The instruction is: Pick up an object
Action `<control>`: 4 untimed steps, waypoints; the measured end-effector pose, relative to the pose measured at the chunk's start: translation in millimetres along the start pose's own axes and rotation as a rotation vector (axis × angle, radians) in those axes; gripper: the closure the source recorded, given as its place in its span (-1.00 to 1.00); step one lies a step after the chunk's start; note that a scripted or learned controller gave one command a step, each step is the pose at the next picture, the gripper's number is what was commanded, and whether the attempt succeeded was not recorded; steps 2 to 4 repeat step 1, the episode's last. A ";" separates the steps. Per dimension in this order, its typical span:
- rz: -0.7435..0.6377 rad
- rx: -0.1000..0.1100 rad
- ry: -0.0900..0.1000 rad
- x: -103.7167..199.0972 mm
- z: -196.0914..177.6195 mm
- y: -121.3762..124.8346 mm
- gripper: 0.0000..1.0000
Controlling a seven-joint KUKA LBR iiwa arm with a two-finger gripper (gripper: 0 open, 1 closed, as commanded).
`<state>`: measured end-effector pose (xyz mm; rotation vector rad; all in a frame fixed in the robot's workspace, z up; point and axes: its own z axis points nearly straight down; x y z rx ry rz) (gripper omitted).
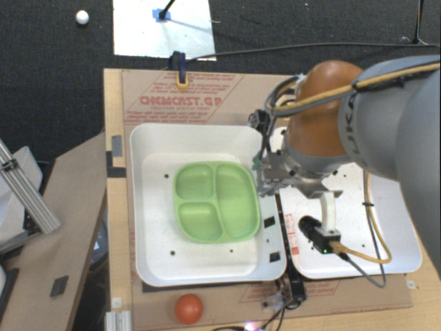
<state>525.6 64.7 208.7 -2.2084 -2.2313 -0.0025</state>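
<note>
The arm (386, 116) enters from the right and hangs over the seam between the two bins, its orange band above the right edge of the left bin (148, 185). That bin serves as reference for all positions below.

The right bin (406, 254) lies directly beside it, largely covered by the arm.

The green divided plate (216, 202) lies flat in the middle of the left bin, three compartments up, its right rim close to the bin's right wall. It is the likely object for picking.

The gripper (265, 178) sits just above the plate's right rim, at the bin's right wall. Its state cannot be told: the wrist hides it.

An orange ball (189, 308) rests outside, just below the bin's front wall.

Recommendation: a flat plate offers only its rim; the descent should straddle the right rim squarely, clear of the bin wall, before closing.
</note>
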 end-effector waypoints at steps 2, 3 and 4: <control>0.000 -0.002 -0.001 45.6 -13.1 -7.0 1.00; 0.000 -0.002 -0.001 45.6 -13.1 -7.0 1.00; 0.000 -0.002 -0.001 45.6 -13.1 -7.0 1.00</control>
